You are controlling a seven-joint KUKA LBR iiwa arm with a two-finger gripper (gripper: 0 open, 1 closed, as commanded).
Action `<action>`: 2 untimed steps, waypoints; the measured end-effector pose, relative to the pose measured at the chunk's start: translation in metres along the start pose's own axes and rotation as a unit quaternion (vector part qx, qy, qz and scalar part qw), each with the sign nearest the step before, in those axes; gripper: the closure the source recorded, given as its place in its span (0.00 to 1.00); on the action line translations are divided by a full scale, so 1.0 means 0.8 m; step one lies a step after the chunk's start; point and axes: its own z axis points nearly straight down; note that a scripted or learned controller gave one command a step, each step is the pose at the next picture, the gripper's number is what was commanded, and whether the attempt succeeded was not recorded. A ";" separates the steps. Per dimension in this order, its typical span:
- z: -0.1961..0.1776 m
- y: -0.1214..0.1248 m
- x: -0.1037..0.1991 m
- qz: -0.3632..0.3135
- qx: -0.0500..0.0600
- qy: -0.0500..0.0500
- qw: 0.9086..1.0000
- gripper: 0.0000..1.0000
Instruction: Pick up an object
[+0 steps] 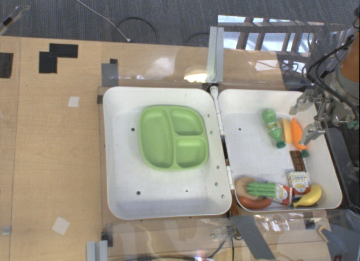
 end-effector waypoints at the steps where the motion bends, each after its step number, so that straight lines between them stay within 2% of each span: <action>1: 0.112 -0.015 -0.015 -0.037 0.005 -0.012 0.999 0.00; 2: 0.156 -0.011 -0.029 -0.023 0.000 -0.002 1.000 0.00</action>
